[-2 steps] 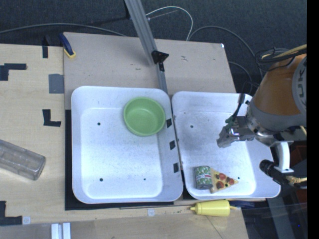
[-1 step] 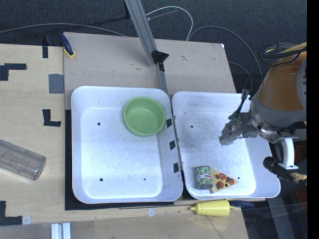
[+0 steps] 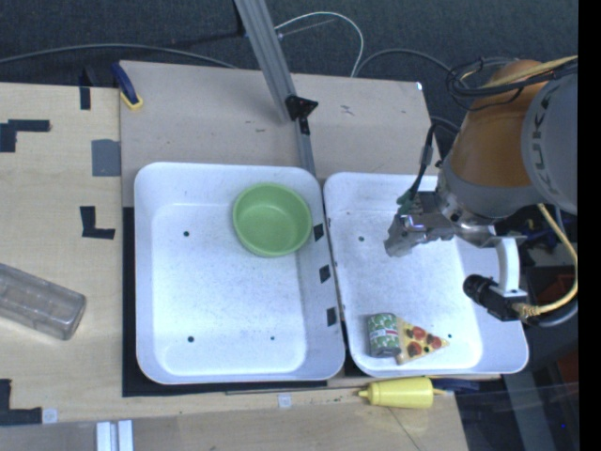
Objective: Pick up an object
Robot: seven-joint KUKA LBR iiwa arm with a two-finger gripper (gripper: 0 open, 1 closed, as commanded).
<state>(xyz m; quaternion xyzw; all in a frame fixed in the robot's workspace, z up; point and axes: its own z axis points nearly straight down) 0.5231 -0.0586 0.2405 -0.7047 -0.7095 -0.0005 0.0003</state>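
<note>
The tool [image 3: 402, 241] hangs over the upper middle of the right bin [image 3: 362, 205], and I cannot tell how it is set. A green can [image 3: 382, 334] and a pizza slice toy [image 3: 419, 341] lie touching near that bin's front edge, well apart from the tool. 1 green bowl [image 3: 272, 219] sits in the left bin [image 3: 169, 280].

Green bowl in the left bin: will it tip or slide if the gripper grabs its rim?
The green bowl looks like light plastic, so it probably lifts easily. Resting against the bin wall, it may tilt. Its smooth rim could slip.
</note>
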